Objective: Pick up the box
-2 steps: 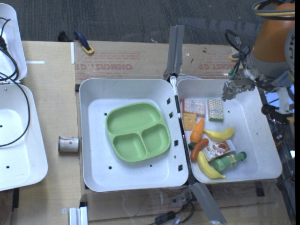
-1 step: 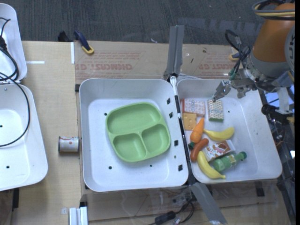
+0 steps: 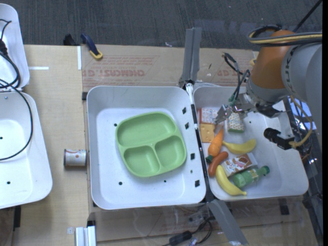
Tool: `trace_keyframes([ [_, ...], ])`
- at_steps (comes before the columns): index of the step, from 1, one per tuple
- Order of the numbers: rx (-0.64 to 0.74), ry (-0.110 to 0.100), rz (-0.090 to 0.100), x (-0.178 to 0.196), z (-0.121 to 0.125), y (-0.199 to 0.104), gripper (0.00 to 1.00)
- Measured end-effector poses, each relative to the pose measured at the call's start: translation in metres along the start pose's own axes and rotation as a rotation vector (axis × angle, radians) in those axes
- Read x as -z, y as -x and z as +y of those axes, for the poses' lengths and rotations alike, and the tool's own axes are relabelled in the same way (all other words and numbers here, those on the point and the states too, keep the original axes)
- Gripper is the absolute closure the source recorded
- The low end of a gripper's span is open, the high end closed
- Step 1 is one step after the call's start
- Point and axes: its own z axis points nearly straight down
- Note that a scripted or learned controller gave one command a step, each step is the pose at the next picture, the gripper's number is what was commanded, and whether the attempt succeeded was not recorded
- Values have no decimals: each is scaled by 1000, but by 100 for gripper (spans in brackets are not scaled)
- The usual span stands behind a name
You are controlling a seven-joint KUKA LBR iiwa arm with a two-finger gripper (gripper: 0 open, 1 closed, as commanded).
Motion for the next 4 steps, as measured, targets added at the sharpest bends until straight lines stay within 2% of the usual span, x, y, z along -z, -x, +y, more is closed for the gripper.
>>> trace_keyframes([
  [1, -3, 3, -3, 11, 1, 2, 100],
  [2, -3, 3, -3, 11, 1, 2, 0],
  [3, -137, 2, 1, -5, -1, 5, 0],
  [4, -138, 9, -5, 5, 0, 7, 100],
])
